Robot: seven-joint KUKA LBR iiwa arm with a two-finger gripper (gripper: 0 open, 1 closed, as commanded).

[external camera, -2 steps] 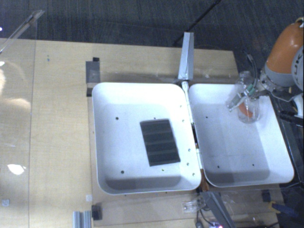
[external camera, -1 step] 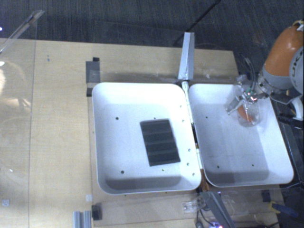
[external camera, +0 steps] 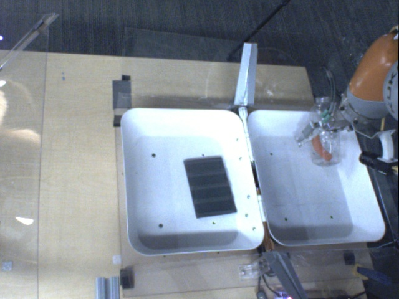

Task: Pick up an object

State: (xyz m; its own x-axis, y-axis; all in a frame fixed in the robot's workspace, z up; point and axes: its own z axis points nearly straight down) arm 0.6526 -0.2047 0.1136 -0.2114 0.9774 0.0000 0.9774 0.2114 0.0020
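A pale wooden table (external camera: 75,185) carries two shallow white bins. In the left bin (external camera: 140,167) lies a flat, dark, ribbed rectangular pad (external camera: 210,186), likely light and stiff, best taken across its narrow sides. The pincer (external camera: 323,143) hangs over the right bin (external camera: 312,204), seemingly holding something small and orange; its spread is unclear.

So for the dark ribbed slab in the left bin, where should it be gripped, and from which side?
Grip the slab across its two long edges, coming straight down from above: it lies flat, slightly skewed, clear of the left bin's walls.
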